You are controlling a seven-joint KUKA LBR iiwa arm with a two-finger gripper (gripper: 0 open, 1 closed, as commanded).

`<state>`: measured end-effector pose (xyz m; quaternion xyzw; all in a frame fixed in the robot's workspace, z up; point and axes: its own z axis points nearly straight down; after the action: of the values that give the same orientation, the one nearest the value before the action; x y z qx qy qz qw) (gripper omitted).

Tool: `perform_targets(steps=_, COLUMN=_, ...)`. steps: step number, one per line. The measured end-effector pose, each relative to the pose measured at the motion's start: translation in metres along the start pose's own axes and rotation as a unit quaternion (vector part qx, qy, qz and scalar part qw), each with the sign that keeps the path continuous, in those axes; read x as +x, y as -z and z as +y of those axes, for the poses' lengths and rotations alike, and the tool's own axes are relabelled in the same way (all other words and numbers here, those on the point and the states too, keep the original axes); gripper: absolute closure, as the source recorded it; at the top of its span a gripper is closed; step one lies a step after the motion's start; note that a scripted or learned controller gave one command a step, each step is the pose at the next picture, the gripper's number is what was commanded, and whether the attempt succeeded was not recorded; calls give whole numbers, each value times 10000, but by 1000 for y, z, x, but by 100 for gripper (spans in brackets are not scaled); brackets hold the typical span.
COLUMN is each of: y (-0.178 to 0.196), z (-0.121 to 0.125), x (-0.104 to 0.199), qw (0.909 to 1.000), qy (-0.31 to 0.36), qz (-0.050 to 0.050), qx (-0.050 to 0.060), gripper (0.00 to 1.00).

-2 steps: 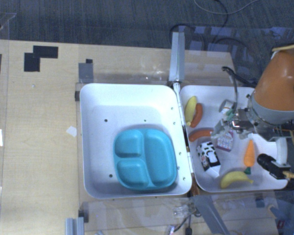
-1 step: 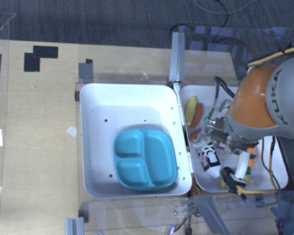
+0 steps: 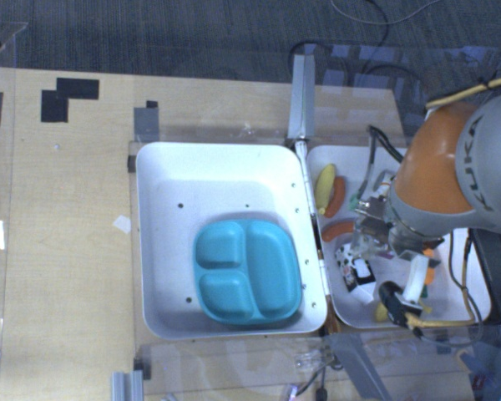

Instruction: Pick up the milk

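My pincer, grip state impossible to tell, hangs over the milk near the right bin's left wall, where crowding sausages risk a misgrab.

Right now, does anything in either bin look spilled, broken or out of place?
Nothing stands out. The blue divided plate lies flat in the left bin. In the right bin, a banana and sausages lie loose beside the gripper.

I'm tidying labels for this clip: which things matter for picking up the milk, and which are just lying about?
Job: milk, gripper above it, right bin.
Lying about: blue tray, left bin, banana, sausage.
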<state>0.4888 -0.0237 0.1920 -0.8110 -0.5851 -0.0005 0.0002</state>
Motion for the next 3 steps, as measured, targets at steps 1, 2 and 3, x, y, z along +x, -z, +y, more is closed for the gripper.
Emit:
perform_targets(steps=1, y=117, z=-20, x=86, qw=9809, qy=-1946, qz=-4, qx=-14, gripper=100)
perform_targets(steps=2, y=126, z=-19, x=88, qw=9818, qy=-1901, qz=-11, qx=-17, gripper=100)
perform_targets(steps=3, y=115, z=-30, x=87, qw=9186, qy=-3953, qz=-14, qx=-4, gripper=100)
